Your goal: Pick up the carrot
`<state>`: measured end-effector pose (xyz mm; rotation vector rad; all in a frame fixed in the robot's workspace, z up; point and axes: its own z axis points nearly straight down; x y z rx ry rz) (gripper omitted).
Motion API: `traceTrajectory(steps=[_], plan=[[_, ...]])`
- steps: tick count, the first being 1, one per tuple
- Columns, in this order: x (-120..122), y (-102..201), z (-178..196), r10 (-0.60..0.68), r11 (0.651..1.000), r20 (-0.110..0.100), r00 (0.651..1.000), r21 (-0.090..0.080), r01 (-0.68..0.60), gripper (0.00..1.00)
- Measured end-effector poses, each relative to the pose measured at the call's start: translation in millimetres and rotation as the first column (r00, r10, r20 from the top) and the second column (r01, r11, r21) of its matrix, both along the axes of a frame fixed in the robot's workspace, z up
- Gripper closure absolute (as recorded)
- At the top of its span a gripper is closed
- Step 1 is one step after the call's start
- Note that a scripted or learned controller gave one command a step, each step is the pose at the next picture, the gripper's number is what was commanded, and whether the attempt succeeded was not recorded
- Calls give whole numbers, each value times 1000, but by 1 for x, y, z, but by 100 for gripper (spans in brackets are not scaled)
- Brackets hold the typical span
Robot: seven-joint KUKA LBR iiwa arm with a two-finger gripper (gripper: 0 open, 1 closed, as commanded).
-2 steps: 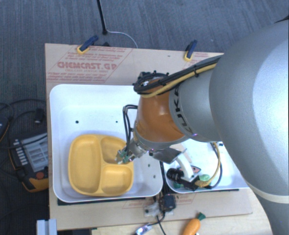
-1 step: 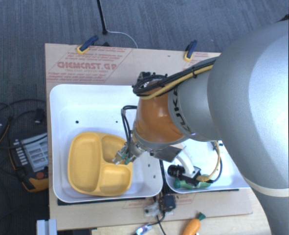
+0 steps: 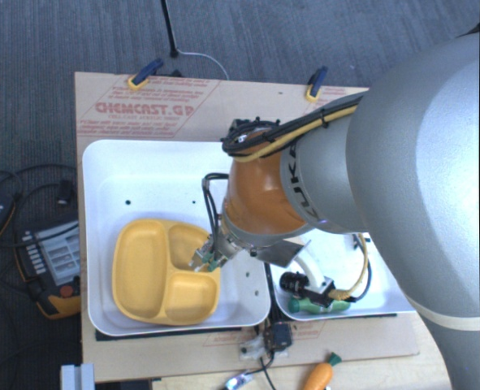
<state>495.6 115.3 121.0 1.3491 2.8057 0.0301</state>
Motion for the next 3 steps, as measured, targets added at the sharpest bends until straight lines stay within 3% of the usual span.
traceTrajectory(steps=[1, 2, 3], plan=[[-11, -27, 102, 4, 1000, -35, 999, -7, -4, 100], [-7, -6, -5, 78, 997, -19, 997, -3, -78, 100], [-12, 23, 44, -116, 993, -36, 993, -7, 116, 100]])
